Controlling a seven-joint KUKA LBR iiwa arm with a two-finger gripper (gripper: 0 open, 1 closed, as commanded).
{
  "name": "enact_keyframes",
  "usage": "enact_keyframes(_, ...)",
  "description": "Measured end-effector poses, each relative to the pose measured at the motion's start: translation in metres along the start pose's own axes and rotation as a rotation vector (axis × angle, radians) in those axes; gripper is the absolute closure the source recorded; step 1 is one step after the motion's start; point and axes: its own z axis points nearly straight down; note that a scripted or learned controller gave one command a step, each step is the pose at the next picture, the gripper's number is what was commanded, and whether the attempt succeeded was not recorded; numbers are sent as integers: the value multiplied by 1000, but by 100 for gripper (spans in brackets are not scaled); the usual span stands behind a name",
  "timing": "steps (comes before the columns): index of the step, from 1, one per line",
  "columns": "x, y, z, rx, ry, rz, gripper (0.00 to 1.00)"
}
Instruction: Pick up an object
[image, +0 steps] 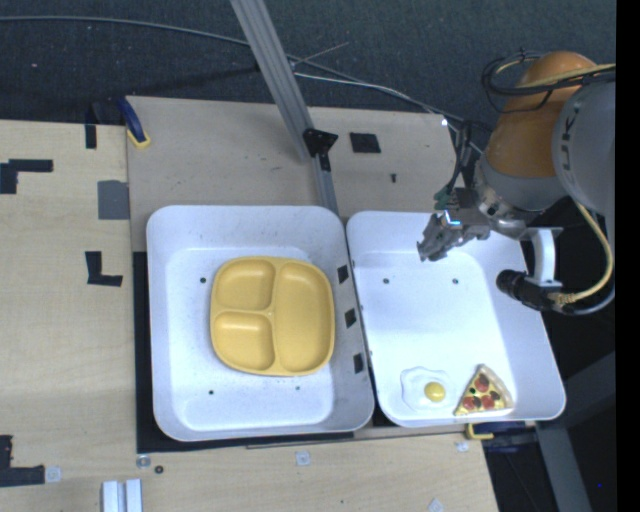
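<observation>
Gripper (437, 243) above right bin (400, 232) far edge, grip state cannot tell, nothing seen held | fried egg (424, 387) and pizza slice (484, 392) well below it, near corner | risk: flat items, closing on bare floor

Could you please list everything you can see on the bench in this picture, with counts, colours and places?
Bins: two, white, side by side on the bench.
Plate: one, yellow, three compartments, in the left bin.
Toy egg: one, white with yellow yolk, near corner of the right bin.
Toy pizza slice: one, tan crust with red toppings, right of the egg.
Clamp: one, blue and yellow, far left corner of the bench.
Arm: one, grey and orange, from the right.
Gripper: one, dark, over the right bin's far end.
</observation>
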Motion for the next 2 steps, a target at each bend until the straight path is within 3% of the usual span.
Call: enact_keyframes(2,105,5,-17,2,1,-5,100)
